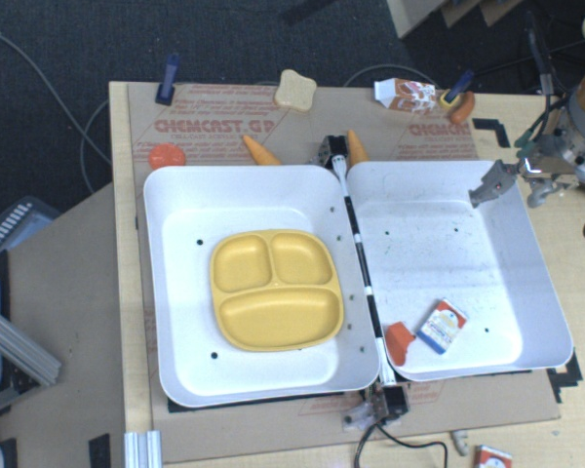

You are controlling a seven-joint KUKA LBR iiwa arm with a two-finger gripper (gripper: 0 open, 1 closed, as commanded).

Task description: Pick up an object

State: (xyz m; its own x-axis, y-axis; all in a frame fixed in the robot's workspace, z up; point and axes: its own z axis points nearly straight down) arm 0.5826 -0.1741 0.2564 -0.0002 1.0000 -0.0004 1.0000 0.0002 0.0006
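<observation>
Your gripper (515,185) hangs over the right bin's (526,261) far right corner, fingers spread apart, grasping nothing. The bins sit on a brown board (214,125) above dark carpet. The arm is cut off at the right edge. A small carton (442,326) and an orange piece (398,341) lie near the bin's front; a yellow tray (275,289) sits left.

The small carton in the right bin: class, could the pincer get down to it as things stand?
Probably yes. The small carton lies flat with bare floor around it; only an orange piece sits beside it, apart. The pincer hangs over the same bin.
</observation>
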